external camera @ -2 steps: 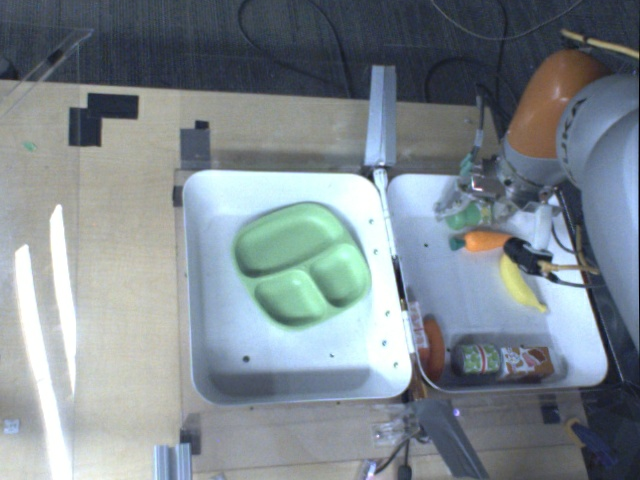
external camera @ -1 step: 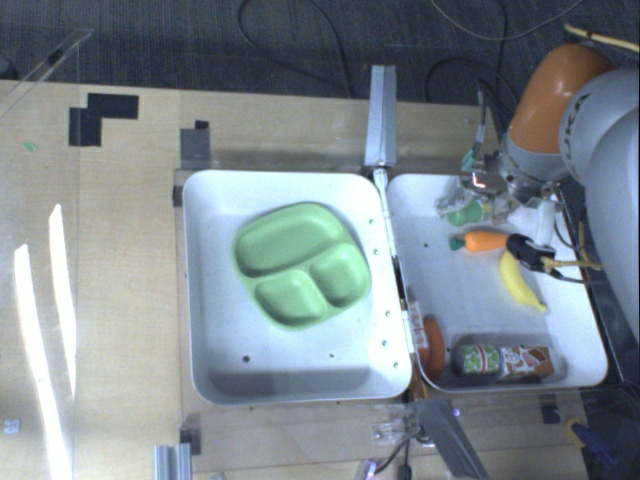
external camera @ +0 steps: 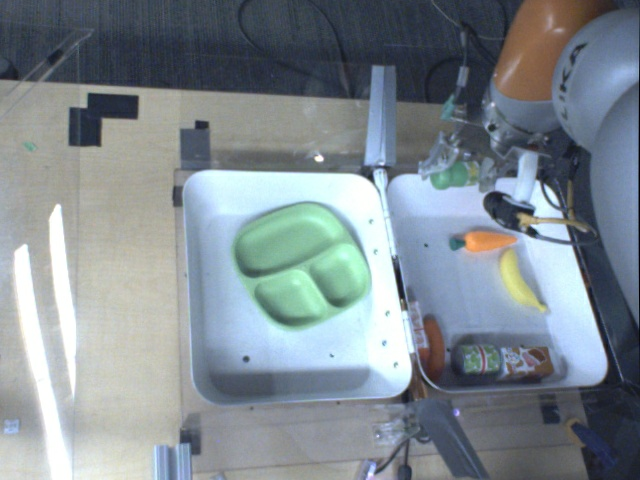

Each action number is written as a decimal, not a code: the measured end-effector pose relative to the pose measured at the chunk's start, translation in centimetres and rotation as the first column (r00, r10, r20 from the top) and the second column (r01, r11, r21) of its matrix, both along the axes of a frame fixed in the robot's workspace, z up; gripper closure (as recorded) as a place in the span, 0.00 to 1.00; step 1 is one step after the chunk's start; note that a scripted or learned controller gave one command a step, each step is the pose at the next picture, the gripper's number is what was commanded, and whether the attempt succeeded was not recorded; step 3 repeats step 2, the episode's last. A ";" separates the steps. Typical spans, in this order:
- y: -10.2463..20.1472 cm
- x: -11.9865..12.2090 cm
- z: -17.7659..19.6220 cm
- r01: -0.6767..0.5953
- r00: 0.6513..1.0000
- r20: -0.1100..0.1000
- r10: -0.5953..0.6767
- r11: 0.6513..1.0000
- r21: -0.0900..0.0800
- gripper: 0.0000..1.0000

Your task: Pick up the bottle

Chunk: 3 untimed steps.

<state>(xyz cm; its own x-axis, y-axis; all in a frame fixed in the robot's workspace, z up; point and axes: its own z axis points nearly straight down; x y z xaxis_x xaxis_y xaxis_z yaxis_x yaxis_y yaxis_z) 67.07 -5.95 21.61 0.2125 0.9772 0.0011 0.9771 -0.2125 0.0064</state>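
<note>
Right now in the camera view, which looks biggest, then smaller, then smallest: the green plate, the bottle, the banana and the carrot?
1. green plate, by far the largest.
2. bottle, lying on its side.
3. banana and carrot look close in size; the banana seems slightly longer, but I would not rank them firmly.

Illumination is bright and even, with strong white glare streaks on the table (external camera: 60,268) at the left and a small hot spot on the rear rim of the left bin (external camera: 210,368). Soft shadow pools along the near inner wall of that bin. Overall sharpness is moderate; the arm (external camera: 585,58) at upper right looks soft and slightly blurred, and fine detail is grainy.
</note>
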 end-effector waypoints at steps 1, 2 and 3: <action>0.6 0.0 0.1 -0.081 0.997 -0.003 0.081 0.997 -0.001 1.00; 5.1 -2.1 5.3 -0.090 0.996 -0.001 0.090 0.996 0.000 1.00; 5.1 -2.1 5.3 -0.090 0.996 -0.001 0.090 0.996 0.000 1.00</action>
